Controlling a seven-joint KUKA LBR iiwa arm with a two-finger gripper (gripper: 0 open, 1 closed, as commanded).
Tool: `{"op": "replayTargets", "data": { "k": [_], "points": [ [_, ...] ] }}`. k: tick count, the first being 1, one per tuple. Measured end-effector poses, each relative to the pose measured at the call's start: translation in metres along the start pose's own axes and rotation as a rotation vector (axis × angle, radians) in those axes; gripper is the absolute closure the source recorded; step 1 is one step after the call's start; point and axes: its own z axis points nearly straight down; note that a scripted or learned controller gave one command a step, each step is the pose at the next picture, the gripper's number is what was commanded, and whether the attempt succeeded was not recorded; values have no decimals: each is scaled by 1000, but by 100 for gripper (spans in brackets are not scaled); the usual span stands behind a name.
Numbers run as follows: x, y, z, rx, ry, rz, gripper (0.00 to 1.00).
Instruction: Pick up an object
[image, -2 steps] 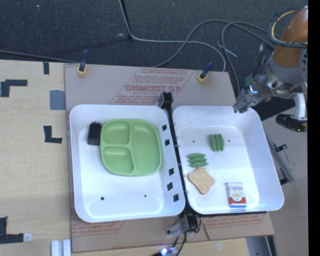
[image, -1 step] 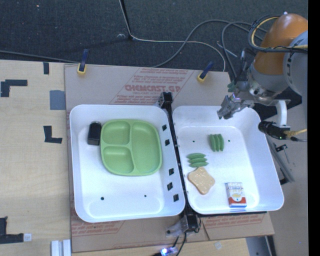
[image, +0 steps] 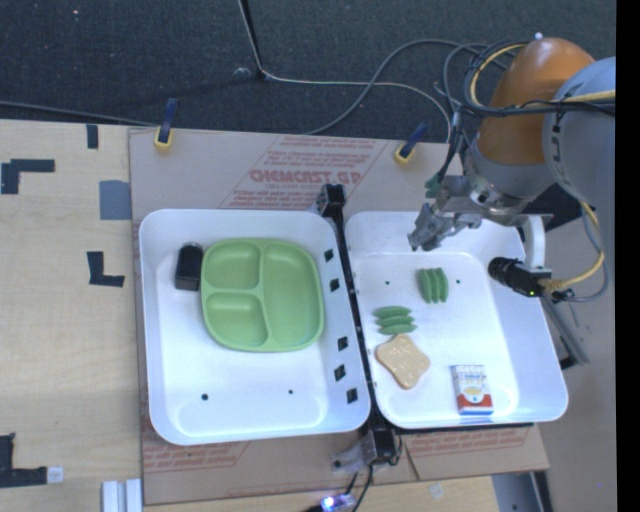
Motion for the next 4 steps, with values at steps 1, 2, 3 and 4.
{"op": "replayTargets", "data": {
  "k": [1, 2, 3, 4],
  "points": [
    [48, -10, -8, 0, 1, -1, 100],
    [103, -17, -13, -1, 1, -2, 100],
    [148, -36, 0, 2, -1, 0, 100],
    [190, -52, -5, 1, 0, 0, 100]
  ]
}}
